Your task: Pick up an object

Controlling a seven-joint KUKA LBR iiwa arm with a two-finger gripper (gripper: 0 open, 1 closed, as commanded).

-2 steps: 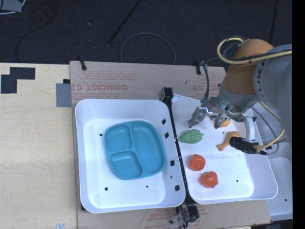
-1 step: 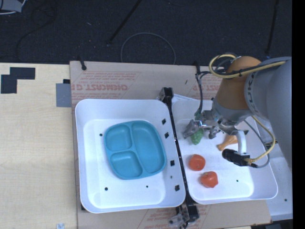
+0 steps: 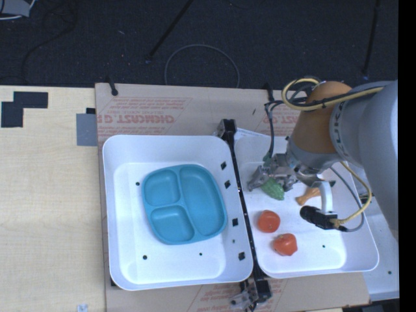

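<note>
In the right bin (image 3: pixel 354 255) a green object (image 3: pixel 275 190) lies near the upper left, with my gripper (image 3: pixel 265 178) low over it and touching or just above its left edge. To its right is a small orange piece (image 3: pixel 311 194), partly under the wrist. Two red items lie nearer the front: one (image 3: pixel 268 221) in the bin's left middle, the other (image 3: pixel 285 244) just below and to the right. The arm's orange band (image 3: pixel 317 130) and grey body cover the bin's upper right.
The left bin (image 3: pixel 123 155) holds a blue divided plate (image 3: pixel 184 203). A black clamp strip (image 3: pixel 238 197) runs between the bins. Cables and a black connector (image 3: pixel 317 217) hang from the wrist over the right bin's middle.
</note>
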